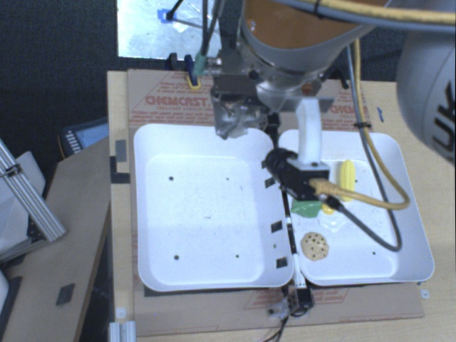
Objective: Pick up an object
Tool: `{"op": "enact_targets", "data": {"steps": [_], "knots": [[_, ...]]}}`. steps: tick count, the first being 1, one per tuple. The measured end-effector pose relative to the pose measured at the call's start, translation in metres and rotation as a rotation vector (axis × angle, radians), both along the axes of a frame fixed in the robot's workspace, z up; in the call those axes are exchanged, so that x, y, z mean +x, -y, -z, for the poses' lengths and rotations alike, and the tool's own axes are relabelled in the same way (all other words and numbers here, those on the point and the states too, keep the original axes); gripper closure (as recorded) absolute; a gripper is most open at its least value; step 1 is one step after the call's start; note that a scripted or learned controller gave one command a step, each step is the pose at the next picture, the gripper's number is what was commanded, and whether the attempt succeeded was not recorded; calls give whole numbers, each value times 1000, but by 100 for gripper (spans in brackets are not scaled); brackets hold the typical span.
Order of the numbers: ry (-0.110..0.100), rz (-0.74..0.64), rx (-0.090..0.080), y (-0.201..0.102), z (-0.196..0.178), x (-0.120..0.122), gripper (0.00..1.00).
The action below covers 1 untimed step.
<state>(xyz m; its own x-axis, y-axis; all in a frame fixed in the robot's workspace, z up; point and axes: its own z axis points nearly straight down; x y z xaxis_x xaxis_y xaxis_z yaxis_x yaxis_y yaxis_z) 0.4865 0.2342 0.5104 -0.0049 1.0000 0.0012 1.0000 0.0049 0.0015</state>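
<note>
My gripper hangs over the back rim of the left bin, near the divide between the two bins. Nothing shows in its grasp. The loose objects all lie in the right bin. A yellow corn-like piece rests toward the back. A green item sits near the bin's left wall, and a round speckled cookie lies in front of it. A small pale see-through scrap lies between the green item and the cookie. All of them are to the right of and nearer than the gripper.
The big arm body covers the top of the view and the back of the right bin. A yellow cable loops over the right bin. Cardboard lies under both bins, and a metal rail stands at the left.
</note>
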Motion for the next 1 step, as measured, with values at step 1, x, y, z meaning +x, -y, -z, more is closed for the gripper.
{"op": "enact_targets", "data": {"steps": [1], "knots": [[-1,5,-1,14,15,0,100]]}}
